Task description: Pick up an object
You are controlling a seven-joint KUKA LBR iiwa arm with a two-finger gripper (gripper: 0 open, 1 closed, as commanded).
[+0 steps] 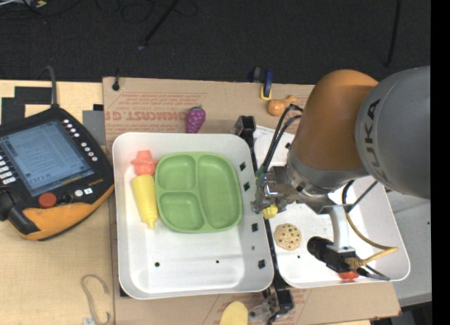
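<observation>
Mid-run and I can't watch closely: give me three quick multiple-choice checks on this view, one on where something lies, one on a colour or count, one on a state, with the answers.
1. Where does the round tan chocolate-chip cookie lie?
A. In the right white bin
B. On the green plate
C. On the cardboard outside the bins

2. How many compartments has the green plastic divided plate?
A. Two
B. Three
C. Four

3. How does the yellow plastic squeeze bottle rest?
A. Standing upright
B. Lying on its side beside the plate
C. Lying inside a plate compartment

Answers:
1 A, the cookie sits on the right bin's floor, below the gripper.
2 B, two upper sections and one lower show.
3 B, it lies flat in the left white bin, left of the plate.
</observation>
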